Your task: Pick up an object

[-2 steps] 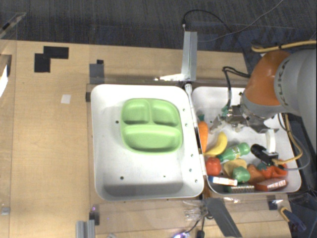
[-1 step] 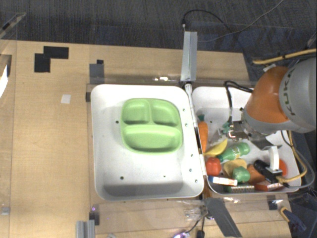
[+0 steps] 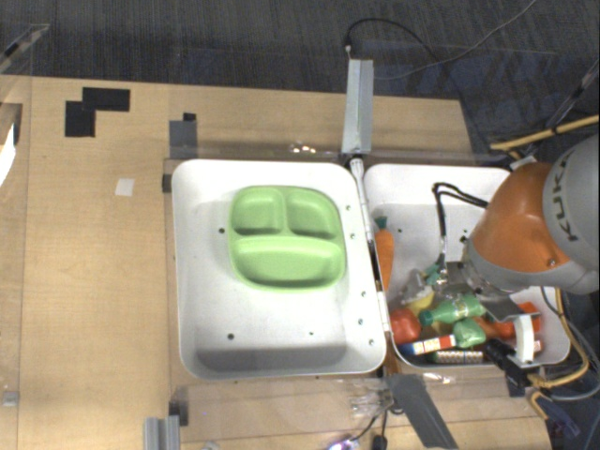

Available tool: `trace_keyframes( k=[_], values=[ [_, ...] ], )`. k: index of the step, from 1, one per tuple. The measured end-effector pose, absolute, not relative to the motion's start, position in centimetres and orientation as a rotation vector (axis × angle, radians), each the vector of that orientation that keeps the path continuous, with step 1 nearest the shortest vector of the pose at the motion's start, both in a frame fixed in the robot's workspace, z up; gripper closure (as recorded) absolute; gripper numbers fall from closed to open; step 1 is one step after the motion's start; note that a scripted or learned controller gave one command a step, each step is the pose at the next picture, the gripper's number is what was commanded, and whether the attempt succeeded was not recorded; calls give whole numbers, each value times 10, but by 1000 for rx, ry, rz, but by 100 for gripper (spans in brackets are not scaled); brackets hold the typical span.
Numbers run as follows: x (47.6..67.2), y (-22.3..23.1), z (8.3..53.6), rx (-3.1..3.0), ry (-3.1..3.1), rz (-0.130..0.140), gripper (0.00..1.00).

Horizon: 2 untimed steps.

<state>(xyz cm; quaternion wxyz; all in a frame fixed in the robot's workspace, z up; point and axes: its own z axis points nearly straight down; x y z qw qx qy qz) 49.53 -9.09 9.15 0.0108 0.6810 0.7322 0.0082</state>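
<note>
A pale green three-compartment plastic plate lay in the shallow white left bin. The shallow white right bin held an orange carrot-shaped toy, a red rounded toy and a green toy. The wooden bench was tan with black squares.

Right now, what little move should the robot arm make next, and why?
Probably a short, straight drop into the pile. The claw sits low over the jumbled toys in the right bin, right by a green piece, with a red one and an orange carrot nearby. I can't tell whether it has anything yet. The green divided plate lies alone in the left bin.
</note>
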Motion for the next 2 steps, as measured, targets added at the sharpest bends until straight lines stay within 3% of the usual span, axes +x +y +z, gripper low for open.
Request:
trace_keyframes(
  k=[1, 2],
  values=[
    [499, -98, 91, 2320, 2092, 29, 0],
    [501, -98, 102, 2317, 2095, 34, 100]
  ],
)
